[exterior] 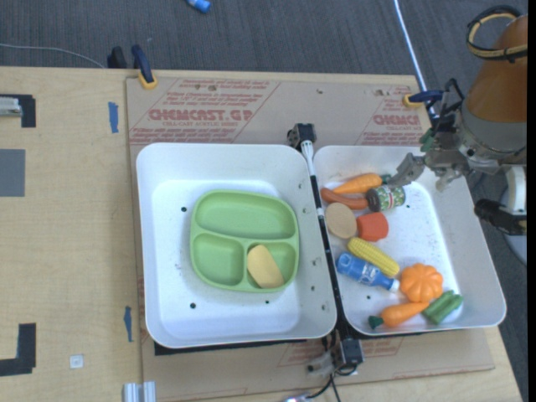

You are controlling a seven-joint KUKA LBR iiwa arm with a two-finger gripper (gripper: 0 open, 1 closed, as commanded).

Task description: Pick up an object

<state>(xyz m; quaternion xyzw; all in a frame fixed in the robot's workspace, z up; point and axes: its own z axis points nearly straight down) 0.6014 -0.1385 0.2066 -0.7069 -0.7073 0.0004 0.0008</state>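
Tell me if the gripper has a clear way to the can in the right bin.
Probably yes. The gripper hangs just right of the can, and nothing lies over it; the carrot touching its left side may crowd a finger.

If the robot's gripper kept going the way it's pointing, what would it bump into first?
Probably the little green can: the gripper points down-left at it in the right bin. Depth is hard to judge from one view.

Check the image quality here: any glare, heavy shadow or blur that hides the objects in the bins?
Camera view: lighting is even and soft; the white right bin shows mild brightness but no blown-out glare; the toys, such as the corn, read sharp enough; the gripper looks slightly soft, its fingers hard to resolve.
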